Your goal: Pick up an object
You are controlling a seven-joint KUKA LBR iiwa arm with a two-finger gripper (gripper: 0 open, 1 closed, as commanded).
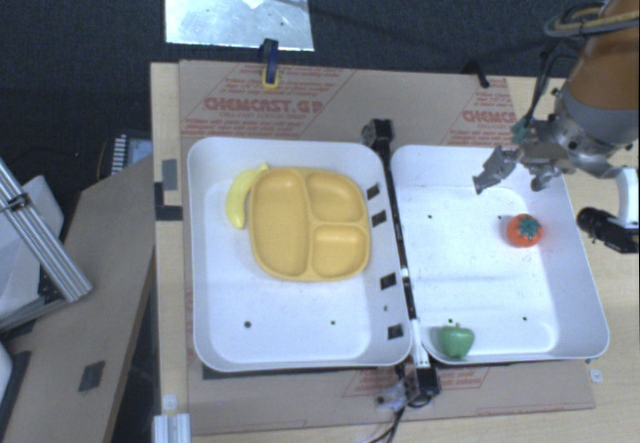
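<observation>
Tomato (523,229) sits alone in right bin (470,321); gripper (514,171) just above, jaws spread, empty. Centre over tomato, descend straight, close gently.

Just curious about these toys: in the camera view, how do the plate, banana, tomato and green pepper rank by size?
1. Plate, by far the largest.
2. Banana, partly hidden by the plate.
3. Tomato and green pepper: too alike to rank.

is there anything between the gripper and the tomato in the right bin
Nothing visible stands in the way. The gripper hangs over the far right part of the right bin, with its fingers spread. The tomato lies just nearer the camera from it, on bare bin floor. The green apple sits far off at the near left corner.
</observation>
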